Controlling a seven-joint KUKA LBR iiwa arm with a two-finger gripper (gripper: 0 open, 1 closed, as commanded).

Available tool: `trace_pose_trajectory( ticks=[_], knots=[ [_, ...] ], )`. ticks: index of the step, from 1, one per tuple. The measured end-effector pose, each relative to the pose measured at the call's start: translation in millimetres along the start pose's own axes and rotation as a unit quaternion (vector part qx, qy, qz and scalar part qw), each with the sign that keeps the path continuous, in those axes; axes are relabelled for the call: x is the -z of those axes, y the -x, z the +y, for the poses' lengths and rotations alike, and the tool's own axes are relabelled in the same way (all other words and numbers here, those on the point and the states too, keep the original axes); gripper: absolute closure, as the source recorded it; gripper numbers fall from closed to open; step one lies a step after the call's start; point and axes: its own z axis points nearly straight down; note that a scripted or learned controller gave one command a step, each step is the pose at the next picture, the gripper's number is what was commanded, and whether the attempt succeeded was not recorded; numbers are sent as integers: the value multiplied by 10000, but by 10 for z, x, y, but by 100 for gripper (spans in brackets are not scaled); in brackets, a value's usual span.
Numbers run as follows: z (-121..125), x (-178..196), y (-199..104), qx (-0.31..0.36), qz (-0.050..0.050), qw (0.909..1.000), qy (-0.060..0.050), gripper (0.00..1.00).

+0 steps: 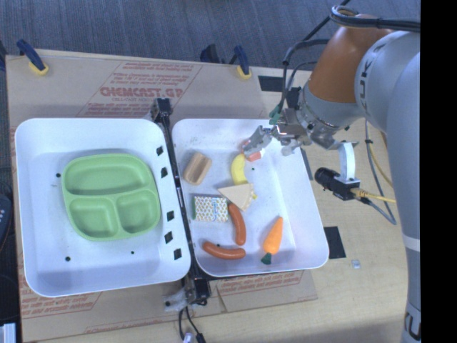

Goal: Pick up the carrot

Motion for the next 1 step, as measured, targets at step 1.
trace_pose_trajectory(
  ticks=[1],
  knots=[
    [-652, -549, 376, 541, 3, 9985, 1, 0]
  ],
)
